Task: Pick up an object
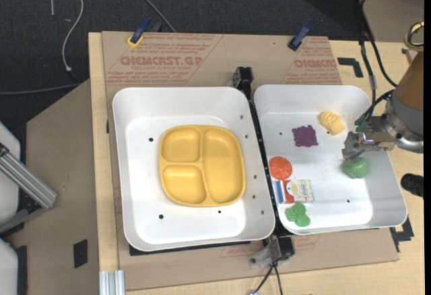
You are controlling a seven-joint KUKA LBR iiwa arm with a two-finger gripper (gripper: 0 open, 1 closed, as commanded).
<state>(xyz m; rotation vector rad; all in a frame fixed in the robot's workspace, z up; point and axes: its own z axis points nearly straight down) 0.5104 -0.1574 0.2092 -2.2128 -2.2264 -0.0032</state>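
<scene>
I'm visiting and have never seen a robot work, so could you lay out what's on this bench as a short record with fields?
left bin: holds a yellow divided plate
right bin: holds six small things
near its far edge: yellow lumpy piece, purple piece
near its left wall: orange-red round piece, small printed carton, green leafy piece
near its right side: green ball
arm: reaches in from the right
end effector: just above the green ball; grip unclear
</scene>
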